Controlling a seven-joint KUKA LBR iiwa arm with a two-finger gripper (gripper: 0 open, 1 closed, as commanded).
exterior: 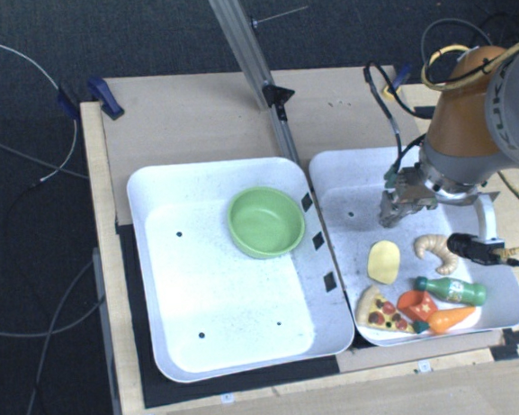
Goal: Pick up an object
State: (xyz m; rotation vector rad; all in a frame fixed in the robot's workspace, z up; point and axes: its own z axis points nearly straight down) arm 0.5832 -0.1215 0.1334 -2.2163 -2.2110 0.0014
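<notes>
Yellow toy [383,262] just below hand [397,206]

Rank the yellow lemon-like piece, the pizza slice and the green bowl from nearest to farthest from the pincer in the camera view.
From the pincer:
1. Yellow piece, right bin, just below the pincer.
2. Pizza slice, right bin's lower left corner, farther down.
3. Green bowl, left bin, well to the left.

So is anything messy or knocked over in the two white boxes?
Nothing is spilled or broken. The only uneven thing: the toy food, a pizza slice, green bottle, carrot, croissant and yellow piece, is crowded at the near end of the right bin, while the green bowl sits upright in the left bin.
</notes>
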